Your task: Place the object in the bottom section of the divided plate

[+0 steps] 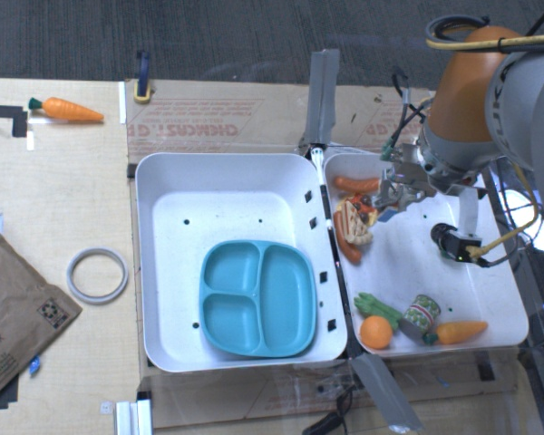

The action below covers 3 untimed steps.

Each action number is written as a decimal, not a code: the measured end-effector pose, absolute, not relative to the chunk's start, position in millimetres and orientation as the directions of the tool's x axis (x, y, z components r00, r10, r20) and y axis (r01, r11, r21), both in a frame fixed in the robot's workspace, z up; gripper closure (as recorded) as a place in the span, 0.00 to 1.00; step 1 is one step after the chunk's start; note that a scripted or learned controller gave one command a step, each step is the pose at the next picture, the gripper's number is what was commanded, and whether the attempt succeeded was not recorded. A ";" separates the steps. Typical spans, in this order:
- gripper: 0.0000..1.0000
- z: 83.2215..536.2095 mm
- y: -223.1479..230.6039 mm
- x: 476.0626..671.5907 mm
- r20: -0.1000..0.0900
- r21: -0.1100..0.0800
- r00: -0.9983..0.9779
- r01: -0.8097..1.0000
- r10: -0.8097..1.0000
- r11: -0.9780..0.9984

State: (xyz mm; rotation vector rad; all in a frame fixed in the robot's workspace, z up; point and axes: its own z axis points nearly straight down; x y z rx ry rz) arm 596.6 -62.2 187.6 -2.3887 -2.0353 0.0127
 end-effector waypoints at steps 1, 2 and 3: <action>1.00 188.7 18.7 560.8 -0.002 -0.007 0.057 0.998 0.998 -0.057; 0.00 188.8 18.6 560.8 -0.002 -0.007 0.058 0.998 0.998 -0.058; 0.00 254.7 110.3 611.8 -0.002 -0.003 -0.068 0.998 0.998 0.068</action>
